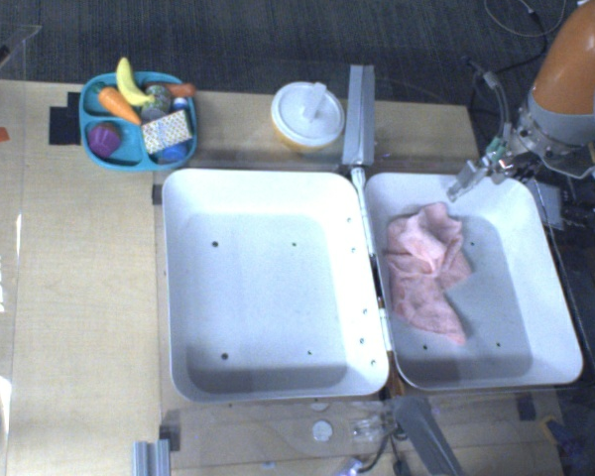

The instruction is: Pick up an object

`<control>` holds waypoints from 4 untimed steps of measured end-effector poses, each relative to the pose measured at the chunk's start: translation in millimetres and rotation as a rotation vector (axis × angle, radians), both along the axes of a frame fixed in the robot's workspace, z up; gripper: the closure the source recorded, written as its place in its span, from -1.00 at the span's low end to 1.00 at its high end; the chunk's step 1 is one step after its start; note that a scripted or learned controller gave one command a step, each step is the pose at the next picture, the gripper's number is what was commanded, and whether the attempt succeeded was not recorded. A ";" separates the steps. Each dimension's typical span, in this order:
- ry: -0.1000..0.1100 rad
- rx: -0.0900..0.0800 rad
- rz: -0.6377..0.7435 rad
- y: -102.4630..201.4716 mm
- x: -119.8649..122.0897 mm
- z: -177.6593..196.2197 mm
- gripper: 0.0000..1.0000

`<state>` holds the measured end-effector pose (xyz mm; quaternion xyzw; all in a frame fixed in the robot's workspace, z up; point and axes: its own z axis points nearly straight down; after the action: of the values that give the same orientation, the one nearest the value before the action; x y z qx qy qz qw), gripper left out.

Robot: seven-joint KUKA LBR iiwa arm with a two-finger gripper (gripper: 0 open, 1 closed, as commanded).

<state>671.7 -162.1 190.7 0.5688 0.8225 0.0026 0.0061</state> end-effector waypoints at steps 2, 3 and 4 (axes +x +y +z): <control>-0.002 -0.001 0.118 1.0 -26.5 -99.3 -1.00; -0.004 -0.002 0.281 42.5 -67.6 -98.7 -1.00; -0.014 -0.002 0.281 43.8 -64.0 -85.4 1.00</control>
<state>607.7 -118.3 105.3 0.4480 0.8939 0.0065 0.0121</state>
